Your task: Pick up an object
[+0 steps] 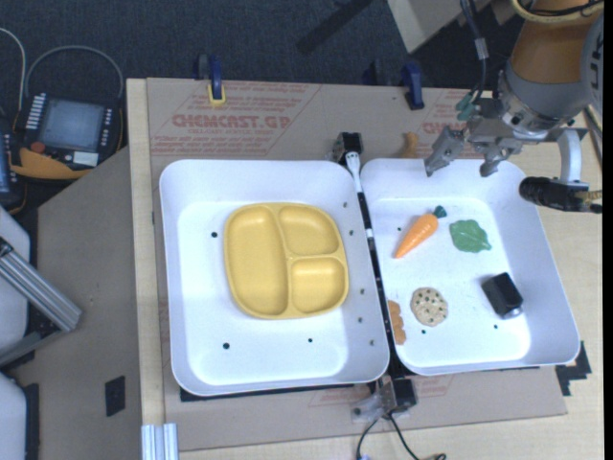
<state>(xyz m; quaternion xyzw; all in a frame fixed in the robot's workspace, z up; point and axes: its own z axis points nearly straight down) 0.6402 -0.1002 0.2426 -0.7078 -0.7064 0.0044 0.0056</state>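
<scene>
Left bin (182, 286) holds a divided plate (285, 259); right bin (546, 286) holds carrot (416, 235), cookie (429, 306), perhaps a leaf (469, 236).

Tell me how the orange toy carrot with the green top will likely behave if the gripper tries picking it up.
The orange toy carrot with the green top looks like rigid, light plastic. Its rounded, tapered body may roll or squirt from a pinch. It lies flat and apart from its neighbours in the right white bin.

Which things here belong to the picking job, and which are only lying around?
For the job:
gripper, fingers spread, holding nothing
carrot
green leaf
cookie
black block
right bin, which holds these four

Lying about:
yellow divided plate in the left bin
handheld screen unit off the bench
blue clamps
</scene>
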